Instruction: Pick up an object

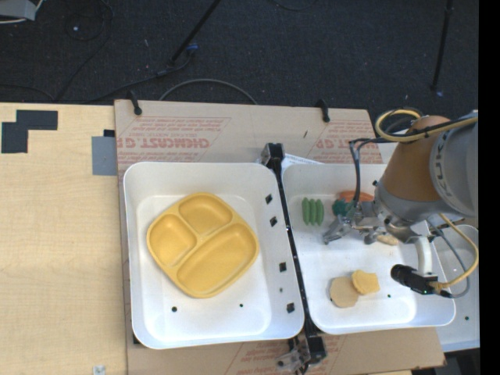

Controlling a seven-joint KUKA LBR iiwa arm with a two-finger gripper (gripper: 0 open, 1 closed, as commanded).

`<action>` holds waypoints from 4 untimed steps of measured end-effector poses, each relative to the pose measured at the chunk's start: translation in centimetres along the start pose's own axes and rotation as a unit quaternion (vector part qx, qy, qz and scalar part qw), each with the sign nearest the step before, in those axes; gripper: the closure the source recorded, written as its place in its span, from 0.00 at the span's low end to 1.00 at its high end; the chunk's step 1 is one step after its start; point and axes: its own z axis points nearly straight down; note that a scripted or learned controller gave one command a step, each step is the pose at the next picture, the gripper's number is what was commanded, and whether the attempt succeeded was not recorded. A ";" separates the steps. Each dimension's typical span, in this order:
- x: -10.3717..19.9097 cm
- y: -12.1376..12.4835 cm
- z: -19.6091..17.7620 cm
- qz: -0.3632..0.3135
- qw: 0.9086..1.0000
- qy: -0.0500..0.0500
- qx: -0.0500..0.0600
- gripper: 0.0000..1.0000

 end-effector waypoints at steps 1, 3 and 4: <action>-0.1 0.1 -1.2 0.001 1.000 0.000 -0.001 1.00; -0.4 0.6 -9.8 -0.001 1.000 -0.001 -0.004 1.00; -0.5 0.6 -13.5 -0.001 1.000 -0.001 -0.003 1.00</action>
